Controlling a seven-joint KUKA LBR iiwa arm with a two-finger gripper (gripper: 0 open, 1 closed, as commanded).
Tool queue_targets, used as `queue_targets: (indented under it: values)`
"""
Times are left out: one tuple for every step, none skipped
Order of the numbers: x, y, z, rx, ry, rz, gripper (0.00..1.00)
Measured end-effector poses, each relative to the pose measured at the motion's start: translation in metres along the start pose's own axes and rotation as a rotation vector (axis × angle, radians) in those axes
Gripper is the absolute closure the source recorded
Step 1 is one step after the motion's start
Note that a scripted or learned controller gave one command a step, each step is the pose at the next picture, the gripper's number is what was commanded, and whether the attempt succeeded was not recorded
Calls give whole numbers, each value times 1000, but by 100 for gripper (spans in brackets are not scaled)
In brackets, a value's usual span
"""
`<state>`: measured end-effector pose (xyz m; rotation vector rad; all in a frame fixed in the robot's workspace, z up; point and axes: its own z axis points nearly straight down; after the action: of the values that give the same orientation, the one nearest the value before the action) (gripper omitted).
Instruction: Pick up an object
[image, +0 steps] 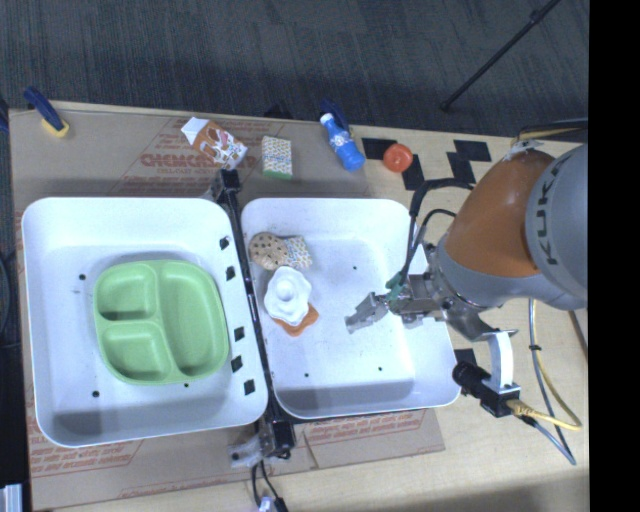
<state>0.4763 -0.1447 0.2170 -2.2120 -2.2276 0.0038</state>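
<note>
In the camera view, the gripper (360, 315) hung over the right bin (340, 395), holding nothing; how far it was open could not be told. Near that bin's left wall, a glossy white rounded toy on an orange base (288, 298) touched a speckled tan piece (276, 249). A smooth green divided tray (160, 320) lay in the left bin (50, 300).

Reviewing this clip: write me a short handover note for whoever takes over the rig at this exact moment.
Gripper: low over the right bin, toward its right side, nothing visible between its fingers; whether it is open or shut is unclear.
Objects: a white and orange toy and a tan patterned item lie at the right bin's left side, apart from the gripper. A green divided plate sits in the left bin.
Done: no pick is visible yet.
Left: move to an object, probably the white and orange toy as the nearest, close on it and lift.
</note>
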Motion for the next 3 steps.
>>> queue_targets:
  values:
    - [51,1,-69,-4,1,0,0]
    - [51,1,-69,-3,1,1,0]
    - [51,1,-69,-3,1,1,0]
